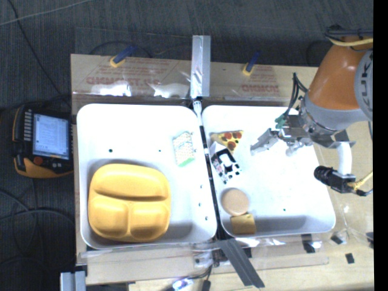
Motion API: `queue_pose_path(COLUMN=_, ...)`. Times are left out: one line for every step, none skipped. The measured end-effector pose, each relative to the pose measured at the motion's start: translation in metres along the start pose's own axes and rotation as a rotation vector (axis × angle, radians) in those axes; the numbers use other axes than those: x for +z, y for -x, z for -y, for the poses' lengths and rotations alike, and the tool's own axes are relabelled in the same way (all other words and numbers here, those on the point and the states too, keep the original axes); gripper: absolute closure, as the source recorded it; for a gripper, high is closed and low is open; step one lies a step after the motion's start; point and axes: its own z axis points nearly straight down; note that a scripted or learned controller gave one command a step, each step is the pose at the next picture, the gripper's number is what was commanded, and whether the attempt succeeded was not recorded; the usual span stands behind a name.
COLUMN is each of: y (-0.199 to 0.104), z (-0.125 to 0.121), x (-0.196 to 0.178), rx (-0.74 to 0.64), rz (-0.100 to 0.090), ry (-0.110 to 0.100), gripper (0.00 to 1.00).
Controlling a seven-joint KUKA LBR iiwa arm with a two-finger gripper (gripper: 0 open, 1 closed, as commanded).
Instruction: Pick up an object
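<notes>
My gripper hangs over the upper middle of the right bin, open, with bare bin floor showing between its fingers. To its left, along that bin's left side, lie a pizza-slice toy, a black and white object, a round tan disc and a mustard-brown block. The pizza slice is the closest, a short way left of the left fingertip. The left bin holds a big yellow loaf-shaped object and a small green and white packet.
A metal divider post stands at the back between the bins. A handheld pendant with a screen lies left of the bench. A black cylinder on the arm overhangs the right bin's right rim.
</notes>
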Motion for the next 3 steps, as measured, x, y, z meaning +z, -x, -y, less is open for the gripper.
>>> queue_pose_path(y=0.071, z=-0.063, x=-0.072, rx=0.095, rz=0.004, ry=0.003, gripper=0.0)
queue_pose_path(y=0.032, z=0.007, x=0.043, rx=0.086, rz=-0.001, ry=-0.001, gripper=0.0)
queue_pose_path(y=0.068, z=-0.026, x=-0.044, rx=0.318, rz=0.004, ry=0.001, gripper=0.0)
